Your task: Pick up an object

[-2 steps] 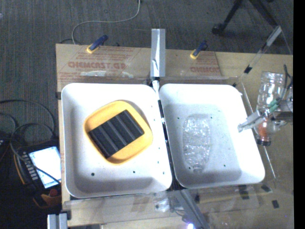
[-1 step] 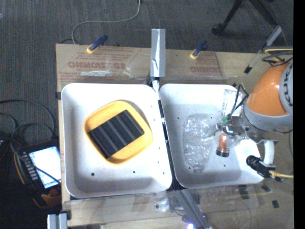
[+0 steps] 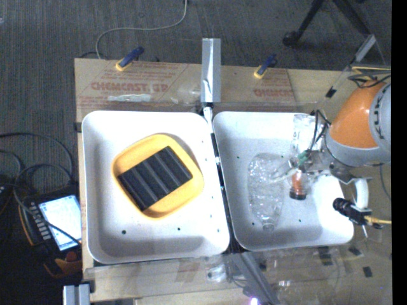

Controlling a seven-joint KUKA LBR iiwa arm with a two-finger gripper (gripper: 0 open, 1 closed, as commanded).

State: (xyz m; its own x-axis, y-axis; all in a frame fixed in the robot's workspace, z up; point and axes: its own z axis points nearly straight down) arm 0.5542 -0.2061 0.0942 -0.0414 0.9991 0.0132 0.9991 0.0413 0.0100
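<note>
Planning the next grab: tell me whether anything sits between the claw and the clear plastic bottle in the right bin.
Nothing visible does. The claw hangs over the right bin, right beside the clear plastic bottle lying there, with bare white floor between them. The yellow and black tray lies apart in the left bin.

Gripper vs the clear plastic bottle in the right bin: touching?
Cannot tell. In the camera view the gripper sits right at the edge of the clear plastic bottle in the right bin, but the transparent plastic and blur hide any contact or gap.
</note>
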